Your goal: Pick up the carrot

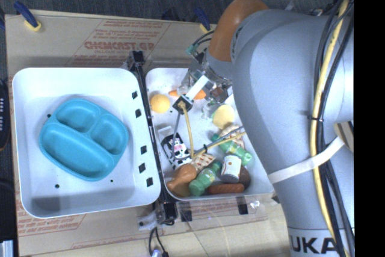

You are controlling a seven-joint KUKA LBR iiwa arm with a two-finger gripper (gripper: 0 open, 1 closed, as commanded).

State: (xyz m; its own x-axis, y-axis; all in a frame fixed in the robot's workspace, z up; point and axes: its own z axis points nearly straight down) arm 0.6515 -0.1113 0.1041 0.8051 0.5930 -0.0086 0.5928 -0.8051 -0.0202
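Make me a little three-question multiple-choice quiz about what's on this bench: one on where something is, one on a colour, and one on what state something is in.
1. Where is the divided plate?
A. In the left bin
B. In the right bin
C. On the cardboard outside the bins

2. What colour is that plate?
A. Red
B. Blue
C. Black

3. How does the right bin look?
A. Tipped on its side
B. Covered by a lid
C. Crowded with toy food and small items

Answers:
1. A, it lies alone on the floor of the left bin.
2. B, it is light blue all over.
3. C, a yellow ball, green bottles, a sausage and more lie packed together there, with the gripper reaching in at its far end beside something orange, perhaps the carrot.
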